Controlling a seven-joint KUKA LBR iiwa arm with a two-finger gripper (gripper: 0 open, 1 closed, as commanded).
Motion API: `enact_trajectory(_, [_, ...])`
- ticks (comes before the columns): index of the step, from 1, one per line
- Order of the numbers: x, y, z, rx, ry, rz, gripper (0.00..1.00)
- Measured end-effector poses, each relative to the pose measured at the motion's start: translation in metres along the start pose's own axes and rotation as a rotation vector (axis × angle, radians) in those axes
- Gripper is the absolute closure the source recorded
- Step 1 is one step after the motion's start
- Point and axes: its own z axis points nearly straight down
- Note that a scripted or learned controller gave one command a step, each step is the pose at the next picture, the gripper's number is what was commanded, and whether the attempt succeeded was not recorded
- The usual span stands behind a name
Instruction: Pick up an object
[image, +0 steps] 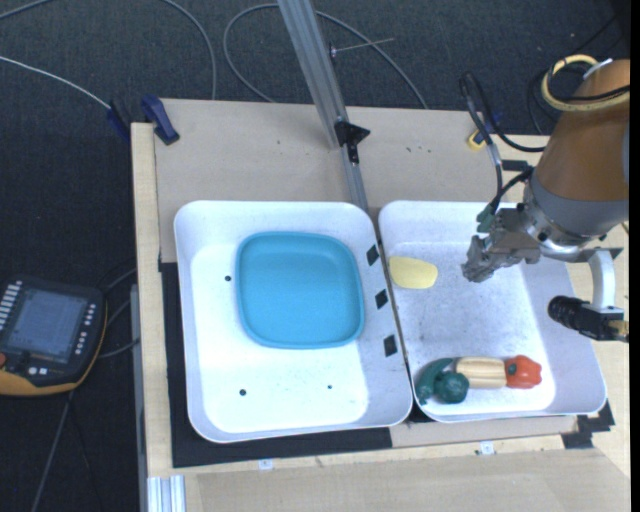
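The gripper (480, 266), its state unclear, hangs in the right bin (440, 225) near a yellow piece (413, 272).

A pale wooden surface (250, 160) stands on dark carpeted floor (60, 180). Thin cables (205, 40) loop across the carpet beyond it. A handheld control pendant (45, 330) with a dark screen lies on the floor to the left. A slanted metal pole (320, 65) rises from the surface's far side.
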Motion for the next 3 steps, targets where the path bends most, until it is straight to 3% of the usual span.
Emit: enact_trajectory(3, [0.148, -0.022, -0.011, 0.001, 0.000, -0.001, 1.00])
